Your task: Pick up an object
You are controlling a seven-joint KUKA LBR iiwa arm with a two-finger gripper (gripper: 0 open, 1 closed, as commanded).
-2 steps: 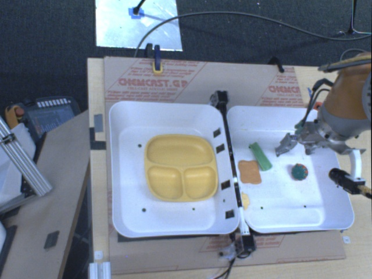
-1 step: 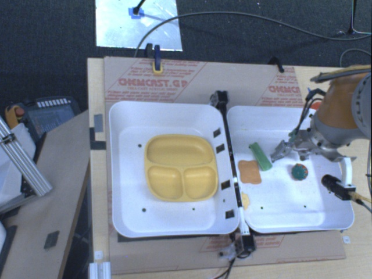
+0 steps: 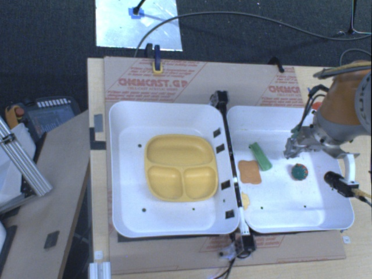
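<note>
In the left half of the frame the left bin (image 3: 125,156) holds a yellow divided tray (image 3: 177,167), lying flat near its middle with bare white floor all around it. A black divider strip (image 3: 228,161) runs between the two bins at centre frame.

Right of it, the right bin (image 3: 279,214) carries the loose items: an orange flat piece (image 3: 249,171) near the divider, a green stick (image 3: 260,156) just above and beside it, lying at a slant, a small pale yellow piece (image 3: 245,200) against the divider wall lower down, and a small round teal object (image 3: 299,171) further right, apart from the others.

The hand (image 3: 292,149) hangs at the right of the frame, above and a little left of the teal object, between it and the green stick. Whether it is spread or closed I cannot tell; nothing is seen in its grip.

The teal object looks the likeliest target. The risk, as I judge it, is that a small round thing rolls or gets nudged aside if the descent is off-centre. The arm's bulk (image 3: 343,112) overhangs the bin's right wall, and a black fitting (image 3: 340,183) sits close to that rim, so room is tight there; the lower middle of the right bin is open.
</note>
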